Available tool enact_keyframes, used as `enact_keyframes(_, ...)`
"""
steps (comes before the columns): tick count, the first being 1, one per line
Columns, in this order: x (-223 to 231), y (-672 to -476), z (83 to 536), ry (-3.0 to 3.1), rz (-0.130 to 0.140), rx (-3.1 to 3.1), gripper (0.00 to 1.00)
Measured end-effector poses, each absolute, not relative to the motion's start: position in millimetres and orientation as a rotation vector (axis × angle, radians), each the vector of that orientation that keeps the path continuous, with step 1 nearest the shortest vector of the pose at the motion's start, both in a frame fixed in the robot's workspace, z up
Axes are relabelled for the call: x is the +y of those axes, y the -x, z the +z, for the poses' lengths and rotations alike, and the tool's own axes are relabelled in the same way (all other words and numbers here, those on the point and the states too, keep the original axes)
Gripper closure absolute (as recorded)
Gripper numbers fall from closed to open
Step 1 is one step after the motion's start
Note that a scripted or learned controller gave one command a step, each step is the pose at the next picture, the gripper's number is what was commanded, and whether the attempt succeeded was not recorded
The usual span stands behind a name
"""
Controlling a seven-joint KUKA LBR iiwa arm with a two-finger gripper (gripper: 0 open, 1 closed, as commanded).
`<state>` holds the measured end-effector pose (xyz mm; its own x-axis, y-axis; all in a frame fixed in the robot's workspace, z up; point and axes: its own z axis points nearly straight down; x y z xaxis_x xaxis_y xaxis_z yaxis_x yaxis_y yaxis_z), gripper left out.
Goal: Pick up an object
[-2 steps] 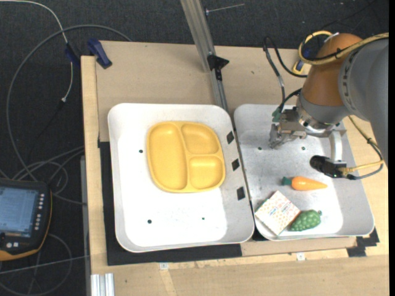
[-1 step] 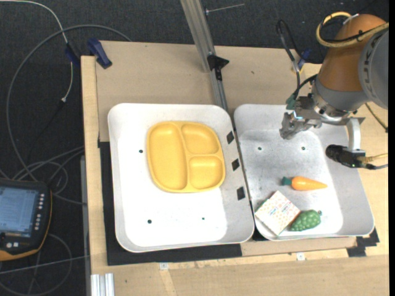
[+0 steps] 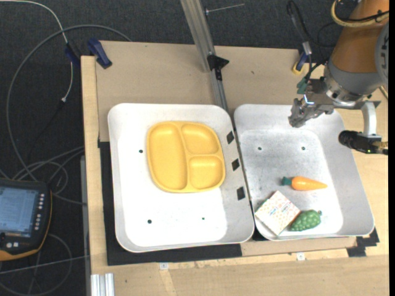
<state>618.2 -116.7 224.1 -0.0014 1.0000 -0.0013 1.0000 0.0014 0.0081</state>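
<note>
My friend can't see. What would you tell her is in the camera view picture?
The grey robot arm's claw hangs over the right white bin, far from the orange toy carrot, small patterned box and green toy grapes. The left white bin holds a yellow divided plastic tray.

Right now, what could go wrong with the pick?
1. The hand sits at the right bin's far edge, while the carrot, box and grapes lie near the front, so it has far to travel.
2. The box and grapes look to be touching, and the box overhangs the bin's front rim; a grasp there may catch both or tip the box out.
3. The carrot may roll when touched.
</note>
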Motion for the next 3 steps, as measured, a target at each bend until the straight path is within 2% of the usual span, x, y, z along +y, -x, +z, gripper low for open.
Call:
enact_keyframes(1, -65, -623.1, 218, -2.216, 0.002, 2.231, 1.0)
enact_keyframes(2, -13, -638.5, 213, -2.214, 0.005, 2.229, 1.0)
enact_keyframes(3, 44, -646.5, 231, -2.212, 0.007, 2.23, 1.0)
